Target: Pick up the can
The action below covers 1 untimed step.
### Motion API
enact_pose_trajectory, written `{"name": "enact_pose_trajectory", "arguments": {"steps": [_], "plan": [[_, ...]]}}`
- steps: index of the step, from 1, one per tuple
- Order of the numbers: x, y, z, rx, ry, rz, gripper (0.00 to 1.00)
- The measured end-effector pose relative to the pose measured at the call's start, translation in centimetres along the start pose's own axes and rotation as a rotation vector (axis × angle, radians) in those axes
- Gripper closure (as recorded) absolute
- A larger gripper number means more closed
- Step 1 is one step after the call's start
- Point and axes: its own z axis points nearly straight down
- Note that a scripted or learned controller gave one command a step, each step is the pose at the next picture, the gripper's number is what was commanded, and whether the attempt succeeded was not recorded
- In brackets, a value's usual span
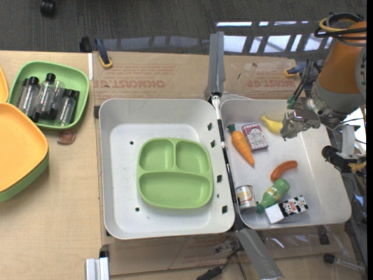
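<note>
A small silver can (246,196) with a dark label stands at the near left corner of the right bin (332,212), close to the divider. The gripper (289,127) hangs over the far part of that bin, just right of a yellow banana (270,124) and well away from the can. Nothing shows between its fingers, and whether they are spread or closed is unclear from this angle.
The right bin also holds a carrot (242,146), a red-and-white packet (254,137), a red sausage (284,169), a green bottle (275,193) and a checkered box (287,209) beside the can. A green divided plate (175,174) lies in the left bin.
</note>
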Motion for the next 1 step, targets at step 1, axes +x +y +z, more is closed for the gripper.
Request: {"name": "enact_pose_trajectory", "arguments": {"steps": [1], "plan": [[1.36,1.83,-3.42,-0.001,-0.001,-0.116,1.00]]}}
